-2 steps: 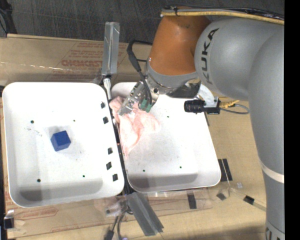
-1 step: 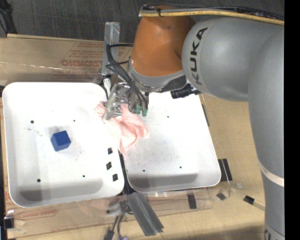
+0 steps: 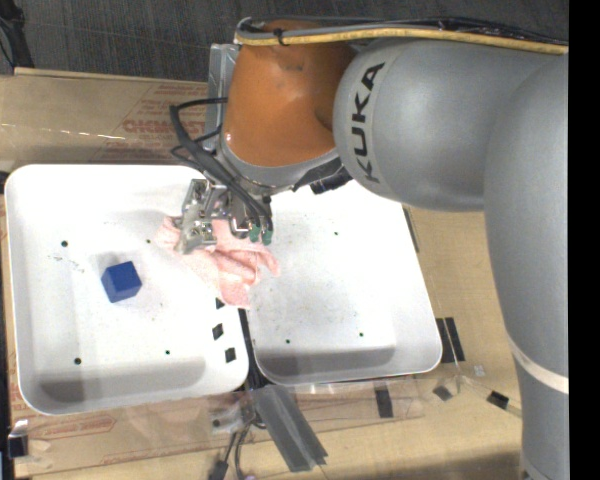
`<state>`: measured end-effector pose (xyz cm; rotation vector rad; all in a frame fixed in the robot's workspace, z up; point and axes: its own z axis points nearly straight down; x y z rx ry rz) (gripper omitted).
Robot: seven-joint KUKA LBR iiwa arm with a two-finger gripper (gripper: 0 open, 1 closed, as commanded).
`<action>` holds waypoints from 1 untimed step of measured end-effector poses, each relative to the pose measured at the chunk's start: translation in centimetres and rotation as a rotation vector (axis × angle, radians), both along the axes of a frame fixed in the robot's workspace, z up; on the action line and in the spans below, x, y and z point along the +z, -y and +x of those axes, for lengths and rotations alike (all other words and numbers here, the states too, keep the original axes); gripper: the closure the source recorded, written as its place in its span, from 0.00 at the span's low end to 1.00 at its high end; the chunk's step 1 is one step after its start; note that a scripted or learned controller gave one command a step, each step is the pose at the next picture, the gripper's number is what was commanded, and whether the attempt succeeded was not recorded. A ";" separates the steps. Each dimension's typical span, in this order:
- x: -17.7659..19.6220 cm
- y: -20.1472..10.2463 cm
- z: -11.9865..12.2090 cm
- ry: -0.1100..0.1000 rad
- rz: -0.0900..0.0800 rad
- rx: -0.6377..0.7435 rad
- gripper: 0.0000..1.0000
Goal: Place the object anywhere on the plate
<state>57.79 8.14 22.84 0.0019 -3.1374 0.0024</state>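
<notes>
the big grey arm (image 3: 450,118) comes in from the right side of the frame and fills most of the upper right, its kuka lettering turned sideways and the orange band (image 3: 275,98) sitting just above the wrist near the top centre. black cables (image 3: 195,133) loop down the left of that band. the wrist points down toward the middle of the frame, and the gripper (image 3: 225,223) hangs right over the seam where the two bins meet. whether it is open or closed on anything, i cannot tell from here; the metal parts blur together over what lies beneath.

nearest the lower edge of the frame, strips of dark tape (image 3: 285,428) and clear sheeting lie on the cardboard-covered bench (image 3: 80,118) in front of the bins.

the left bin (image 3: 40,368) holds a small blue cube (image 3: 121,280), left of centre on the white floor and well apart from the gripper. a pale pink, crumpled thing (image 3: 242,268), soft like cloth or a flimsy plate, lies across the inner edge of the left bin and spills slightly toward the right bin (image 3: 380,308), directly under and just below the gripper. what it is exactly, i cannot make out.
</notes>
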 end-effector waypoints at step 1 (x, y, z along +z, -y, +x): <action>0.0 0.0 0.0 0.000 0.000 0.000 0.00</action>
